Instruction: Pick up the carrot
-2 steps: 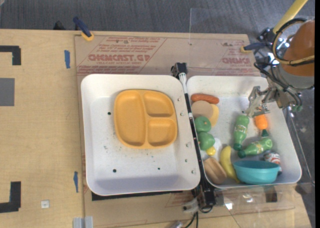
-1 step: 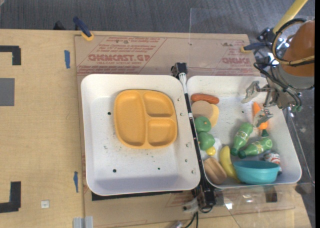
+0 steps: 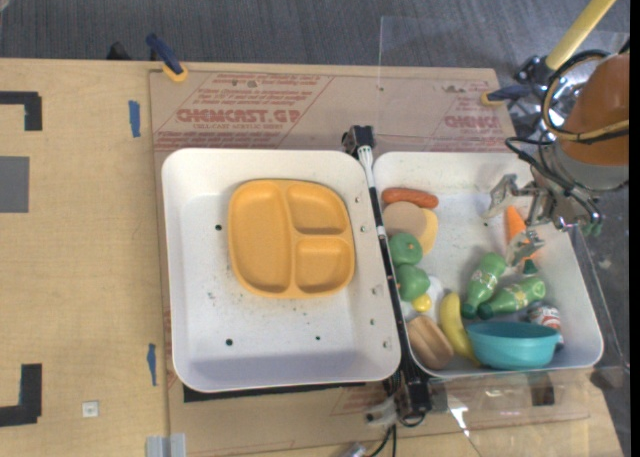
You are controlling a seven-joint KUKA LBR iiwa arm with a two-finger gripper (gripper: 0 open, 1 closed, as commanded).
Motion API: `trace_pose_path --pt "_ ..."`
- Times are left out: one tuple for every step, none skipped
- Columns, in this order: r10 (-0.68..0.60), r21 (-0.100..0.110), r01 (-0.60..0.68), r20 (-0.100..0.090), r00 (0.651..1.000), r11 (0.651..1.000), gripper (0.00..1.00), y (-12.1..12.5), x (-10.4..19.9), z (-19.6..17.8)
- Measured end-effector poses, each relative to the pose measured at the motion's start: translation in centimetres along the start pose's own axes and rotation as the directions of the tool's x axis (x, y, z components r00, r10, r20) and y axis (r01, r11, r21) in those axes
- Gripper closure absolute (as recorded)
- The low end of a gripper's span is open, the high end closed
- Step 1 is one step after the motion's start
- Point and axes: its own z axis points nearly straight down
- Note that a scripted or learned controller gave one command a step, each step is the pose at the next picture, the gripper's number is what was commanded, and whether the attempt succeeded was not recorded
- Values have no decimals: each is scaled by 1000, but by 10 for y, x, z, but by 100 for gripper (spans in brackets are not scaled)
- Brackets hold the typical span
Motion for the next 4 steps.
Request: trace_pose_path --pt "-2 5 2 16 1000 1000 100 0 -5 -16" --pt "-2 4 2 14 1000 1000 0 1 -5 -14" --pt "-211 1 211 4 978 978 0 -1 -7 1" --pt "-131 -2 131 4 991 991 0 -1 -6 1"
